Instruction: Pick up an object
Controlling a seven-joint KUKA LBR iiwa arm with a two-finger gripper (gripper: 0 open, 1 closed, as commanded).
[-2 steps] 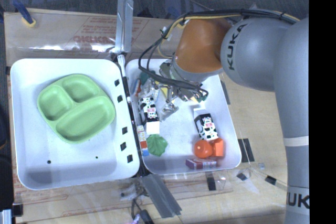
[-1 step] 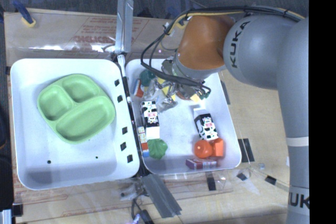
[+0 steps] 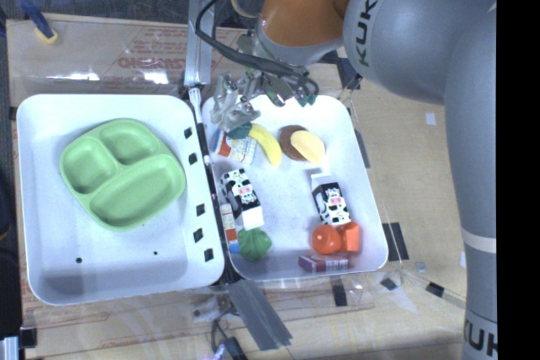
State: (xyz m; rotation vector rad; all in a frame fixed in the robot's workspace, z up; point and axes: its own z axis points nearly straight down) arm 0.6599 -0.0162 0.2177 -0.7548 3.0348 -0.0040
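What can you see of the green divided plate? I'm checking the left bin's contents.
The green divided plate lies flat in the left bin, toward its upper middle. It looks like matte, pale green plastic, rounded in outline, with three compartments: two smaller ones above and one long one below. All three look bare. It sits turned at a slant, touching just the bin floor.

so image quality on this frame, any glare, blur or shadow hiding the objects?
Camera view: lighting is even and soft, and the green plate and banana read crisply. The clear sheet behind the bins shows mild glare. The arm shades the right bin's far edge, where the hand is cluttered and hard to resolve.
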